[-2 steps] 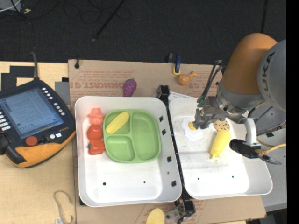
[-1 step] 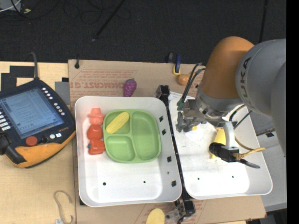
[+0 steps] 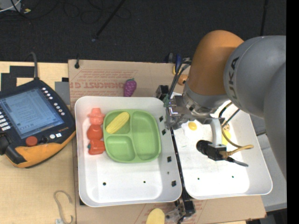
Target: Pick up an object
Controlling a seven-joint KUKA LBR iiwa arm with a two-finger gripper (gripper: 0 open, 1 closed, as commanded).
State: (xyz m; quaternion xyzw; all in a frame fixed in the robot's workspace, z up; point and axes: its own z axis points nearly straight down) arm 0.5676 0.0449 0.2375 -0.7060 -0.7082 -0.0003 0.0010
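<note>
The left bin (image 3: pixel 121 190) holds an orange-red toy (image 3: pixel 95 132) touching a green divided plate (image 3: pixel 140 141), with a yellow corn cob (image 3: pixel 117 122) in the plate's upper-left compartment. At centre frame the gripper (image 3: pixel 173 116) hangs low over the wall between the bins; whether it is open or closed cannot be told. Just right of it, a small yellow piece (image 3: pixel 192 125) lies in the right bin (image 3: pixel 224 183). This looks like the approach step: next the gripper needs to centre over one object, descend and close.

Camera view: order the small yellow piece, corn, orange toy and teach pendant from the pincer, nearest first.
1. Small yellow piece, right bin, beside pincer.
2. Corn, on green plate.
3. Orange toy, left of plate.
4. Teach pendant, far left.
</note>
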